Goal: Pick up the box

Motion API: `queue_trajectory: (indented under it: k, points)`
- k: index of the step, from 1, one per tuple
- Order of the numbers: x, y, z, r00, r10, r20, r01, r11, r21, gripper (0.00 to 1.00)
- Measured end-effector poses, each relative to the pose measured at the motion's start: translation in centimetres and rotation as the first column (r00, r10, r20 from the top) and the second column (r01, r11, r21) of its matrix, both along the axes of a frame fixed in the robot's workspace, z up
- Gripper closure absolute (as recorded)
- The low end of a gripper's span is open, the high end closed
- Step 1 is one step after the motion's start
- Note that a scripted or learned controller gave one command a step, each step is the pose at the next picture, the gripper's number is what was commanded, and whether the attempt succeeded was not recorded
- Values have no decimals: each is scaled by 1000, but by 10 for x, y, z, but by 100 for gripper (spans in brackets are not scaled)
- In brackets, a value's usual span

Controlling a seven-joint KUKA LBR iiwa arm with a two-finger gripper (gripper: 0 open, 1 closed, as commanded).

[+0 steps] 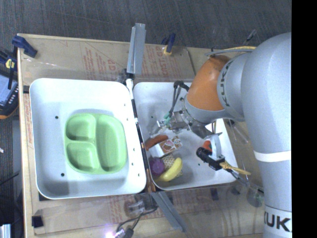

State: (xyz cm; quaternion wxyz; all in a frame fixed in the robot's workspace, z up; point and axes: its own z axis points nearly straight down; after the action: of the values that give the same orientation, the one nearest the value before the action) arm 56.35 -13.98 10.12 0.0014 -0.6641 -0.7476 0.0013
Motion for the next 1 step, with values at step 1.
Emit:
queue_trajectory:
  k: [1]
  points:
    - [-74,17,-10,1000,21,1,-21,1000,1,0]
